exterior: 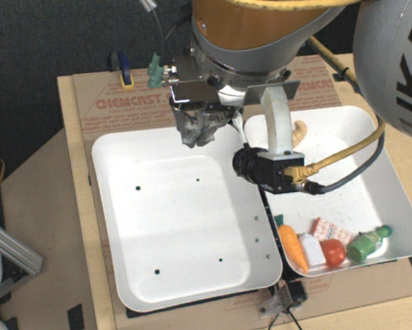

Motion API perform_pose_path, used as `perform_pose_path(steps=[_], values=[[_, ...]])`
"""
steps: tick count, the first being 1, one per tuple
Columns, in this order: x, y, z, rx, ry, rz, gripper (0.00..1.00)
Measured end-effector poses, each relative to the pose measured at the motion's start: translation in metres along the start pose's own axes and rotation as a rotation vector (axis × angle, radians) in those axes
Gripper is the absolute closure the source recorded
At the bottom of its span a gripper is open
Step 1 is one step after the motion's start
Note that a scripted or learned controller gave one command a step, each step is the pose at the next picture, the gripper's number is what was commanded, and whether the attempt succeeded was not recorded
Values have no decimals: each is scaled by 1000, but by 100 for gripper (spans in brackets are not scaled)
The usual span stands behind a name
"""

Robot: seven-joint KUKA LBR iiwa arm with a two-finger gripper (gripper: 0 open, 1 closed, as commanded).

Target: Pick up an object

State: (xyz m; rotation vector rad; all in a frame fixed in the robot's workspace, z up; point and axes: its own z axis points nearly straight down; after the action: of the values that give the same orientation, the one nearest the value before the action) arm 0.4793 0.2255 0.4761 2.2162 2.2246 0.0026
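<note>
Biggest risk I see: gripper hangs over the far edge of the left bin, but all the pickable stuff is in the right bin, so a descent here prob closes on nothing or taps the rim. Hose and black fitting by the divider could snag too. Carrot, red item, green bottle and a small packet cluster in the near corner, well apart from the gripper; a tan piece lies nearer, beside the arm. Can't tell whether the fingers are apart or together; nothing visibly held.
</note>
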Motion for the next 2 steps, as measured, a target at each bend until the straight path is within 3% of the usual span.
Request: perform_pose_path(steps=[1, 2], values=[[0, 0, 1, 2, -1, 1, 0], [1, 0, -10, -2, 1, -1, 100]])
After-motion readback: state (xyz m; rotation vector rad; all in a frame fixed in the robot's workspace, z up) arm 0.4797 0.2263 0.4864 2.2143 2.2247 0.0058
